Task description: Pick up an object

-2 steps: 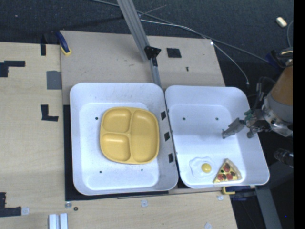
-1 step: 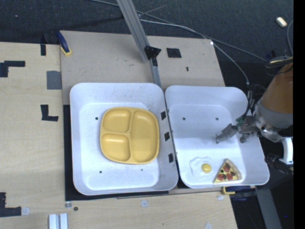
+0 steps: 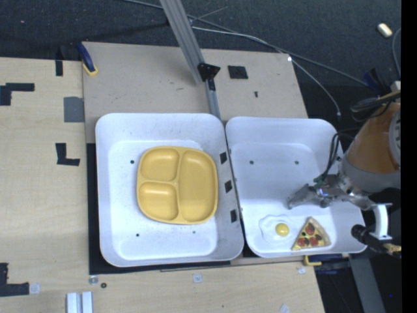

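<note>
A fried egg toy (image 3: 276, 228) lies near the front of the right bin (image 3: 273, 142), and a pizza slice toy (image 3: 311, 235) lies just to its right. My gripper (image 3: 299, 198) reaches in from the right over the right bin, with its grey fingers pointing left, a little behind and above the egg and the pizza slice. Nothing is between the fingers. A yellow divided plate (image 3: 177, 184) lies in the middle of the left bin (image 3: 117, 175).
The arm's orange band and wrist (image 3: 371, 155) hang over the right bin's right edge. A slanted metal pole (image 3: 189, 38) runs from the back toward the gap between the bins. Cables cross the dark floor behind the bench.
</note>
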You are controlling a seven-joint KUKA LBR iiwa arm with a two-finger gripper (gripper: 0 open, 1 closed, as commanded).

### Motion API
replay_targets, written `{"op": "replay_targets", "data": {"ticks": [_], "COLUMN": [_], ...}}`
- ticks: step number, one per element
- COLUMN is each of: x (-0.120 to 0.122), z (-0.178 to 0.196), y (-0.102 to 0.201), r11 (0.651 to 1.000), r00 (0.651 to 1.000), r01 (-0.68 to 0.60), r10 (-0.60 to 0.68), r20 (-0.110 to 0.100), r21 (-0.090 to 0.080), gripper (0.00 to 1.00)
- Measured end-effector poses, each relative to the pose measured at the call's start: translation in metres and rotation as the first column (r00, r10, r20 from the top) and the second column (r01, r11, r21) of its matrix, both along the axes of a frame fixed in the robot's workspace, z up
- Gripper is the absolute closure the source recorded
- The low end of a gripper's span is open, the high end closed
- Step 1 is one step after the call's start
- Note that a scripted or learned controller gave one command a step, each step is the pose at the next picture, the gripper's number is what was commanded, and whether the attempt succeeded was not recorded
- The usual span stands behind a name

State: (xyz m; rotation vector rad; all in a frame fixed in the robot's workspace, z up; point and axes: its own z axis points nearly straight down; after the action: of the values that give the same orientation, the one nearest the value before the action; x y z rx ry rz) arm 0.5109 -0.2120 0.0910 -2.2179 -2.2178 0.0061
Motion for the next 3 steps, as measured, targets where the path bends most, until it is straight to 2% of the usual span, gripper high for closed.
{"op": "replay_targets", "data": {"ticks": [1, 2, 3], "x": [0.001, 0.003, 0.005], "z": [-0.004, 0.008, 0.071], "y": [0.0, 0.0, 0.003], "r11": [1.0, 1.0, 1.0], "r00": [1.0, 1.0, 1.0], "r01": [-0.001, -0.002, -0.002], "r10": [0.001, 0.002, 0.002], "r20": [0.008, 0.014, 0.01], "r21": [-0.003, -0.004, -0.002], "gripper": [0.0, 1.0, 1.0]}}
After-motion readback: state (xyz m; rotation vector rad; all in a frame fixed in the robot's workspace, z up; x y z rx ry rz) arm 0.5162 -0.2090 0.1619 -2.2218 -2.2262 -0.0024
